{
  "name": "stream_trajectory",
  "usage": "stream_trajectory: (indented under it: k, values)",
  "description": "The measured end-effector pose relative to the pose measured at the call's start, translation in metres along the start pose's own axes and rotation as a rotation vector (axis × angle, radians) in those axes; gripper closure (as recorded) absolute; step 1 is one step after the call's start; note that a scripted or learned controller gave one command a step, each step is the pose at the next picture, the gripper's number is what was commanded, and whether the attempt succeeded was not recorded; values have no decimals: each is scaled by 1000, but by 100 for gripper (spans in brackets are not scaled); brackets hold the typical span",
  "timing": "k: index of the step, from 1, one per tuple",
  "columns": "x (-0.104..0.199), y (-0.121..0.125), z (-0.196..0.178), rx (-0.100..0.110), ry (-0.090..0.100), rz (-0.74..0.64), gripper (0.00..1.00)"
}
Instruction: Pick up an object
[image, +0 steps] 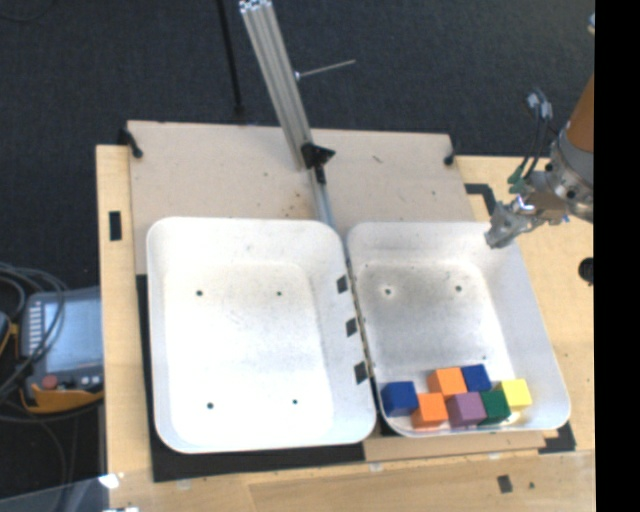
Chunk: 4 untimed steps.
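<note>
Several small cubes are clustered at the near edge of the right bin (420, 310): a blue cube (398, 396), an orange cube (449, 381), a second blue cube (476, 377), a yellow cube (516, 392), a second orange cube (431, 408), a purple cube (465, 408) and a green cube (495, 404). My gripper (500, 228) hangs over the far right corner of that bin, well away from the cubes. Nothing shows in it.
The left bin (240, 330) lies beside the right one, with black clips (352, 325) along the shared edge. A slanted aluminium post (285, 85) rises from the bench behind the bins. A pendant and cables (55, 345) sit at the far left.
</note>
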<state>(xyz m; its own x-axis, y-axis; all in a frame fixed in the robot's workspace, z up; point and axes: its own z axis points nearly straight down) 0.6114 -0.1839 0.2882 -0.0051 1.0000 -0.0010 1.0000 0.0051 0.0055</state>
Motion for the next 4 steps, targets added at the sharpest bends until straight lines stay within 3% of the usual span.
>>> stream_trajectory:
  k: [1, 4]
  values:
    - [47, -11, 16, 5, 0, 0, 100]
    - [197, -52, 11, 6, 3, -3, 100]
